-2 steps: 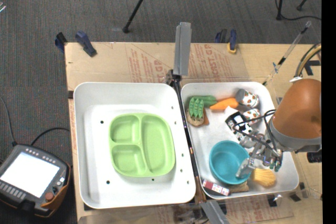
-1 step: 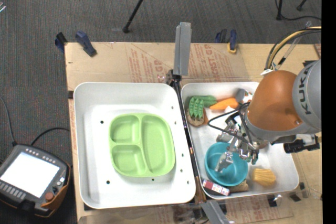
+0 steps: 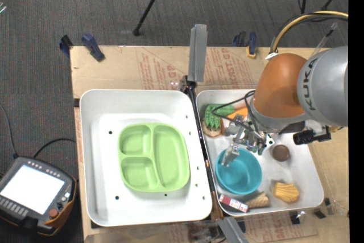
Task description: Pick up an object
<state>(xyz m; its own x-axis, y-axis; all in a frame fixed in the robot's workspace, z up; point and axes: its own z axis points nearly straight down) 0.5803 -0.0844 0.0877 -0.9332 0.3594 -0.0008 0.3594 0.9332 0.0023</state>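
Observation:
In the right bin [image 3: 311, 176], my gripper [image 3: 238, 148] hangs low over the far-left rim of a blue bowl [image 3: 240, 176]. The grey arm with its orange band [image 3: 278, 91] covers the bin's far right part. A green spiky toy [image 3: 212, 115] and an orange piece [image 3: 238, 113] lie just beyond the gripper, at the bin's far-left corner. To its right rests a small brown ball [image 3: 280, 152]. I see nothing lifted off the bin floor.
A yellow ridged piece [image 3: 286, 192] and a cone-shaped item beside a red bar [image 3: 245, 202] lie along the right bin's near edge. The left bin [image 3: 96, 122] holds a green divided plate [image 3: 153, 157]. A grey post [image 3: 197, 57] stands behind the bins.

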